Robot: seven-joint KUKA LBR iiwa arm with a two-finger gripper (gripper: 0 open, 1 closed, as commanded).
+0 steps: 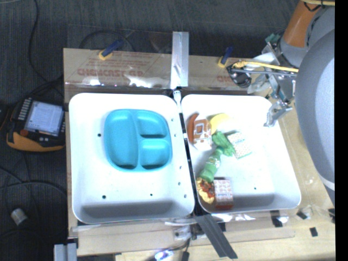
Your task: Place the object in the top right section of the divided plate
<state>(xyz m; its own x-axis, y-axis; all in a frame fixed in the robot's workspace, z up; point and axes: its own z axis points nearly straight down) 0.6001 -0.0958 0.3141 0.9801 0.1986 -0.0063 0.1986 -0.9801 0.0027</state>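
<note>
Clutter is the risk: the claw (275,112) hangs bare, its spread unclear, while the toys (217,145) left of it touch, and the divided plate (137,139) lies farther left.

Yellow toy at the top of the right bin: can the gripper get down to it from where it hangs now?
Probably yes. The gripper hangs over the right bin's upper right corner with bare floor between it and the yellow toy, whose top is uncovered.
</note>
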